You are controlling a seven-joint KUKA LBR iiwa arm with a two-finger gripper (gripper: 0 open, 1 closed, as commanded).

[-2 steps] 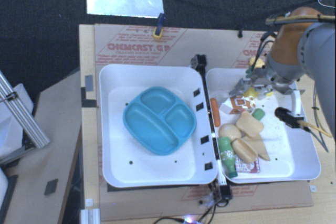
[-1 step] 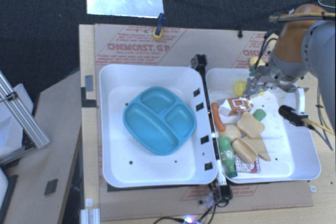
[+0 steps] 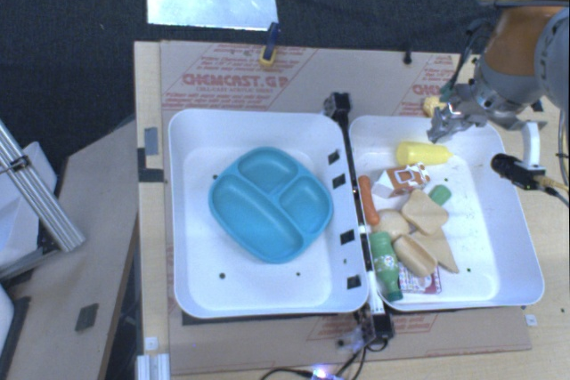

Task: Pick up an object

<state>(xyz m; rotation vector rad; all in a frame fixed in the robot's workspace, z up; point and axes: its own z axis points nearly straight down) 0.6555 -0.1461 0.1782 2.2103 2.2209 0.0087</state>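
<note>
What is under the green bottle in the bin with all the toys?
The green bottle lies along the right bin's left edge, its lower end over a red and white card. What the card shows beneath the bottle is covered.

Robotics lab bench: two white bins (image 3: 258, 125) (taped-down cardboard (image 3: 232, 76) beneath), aluminium framing (image 3: 36, 200).

The grey arm (image 3: 525, 58) comes in from the right side. It has an orange band near the wrist. It bends down, and the end effector (image 3: 440, 131) at its tip points down and left.
</note>
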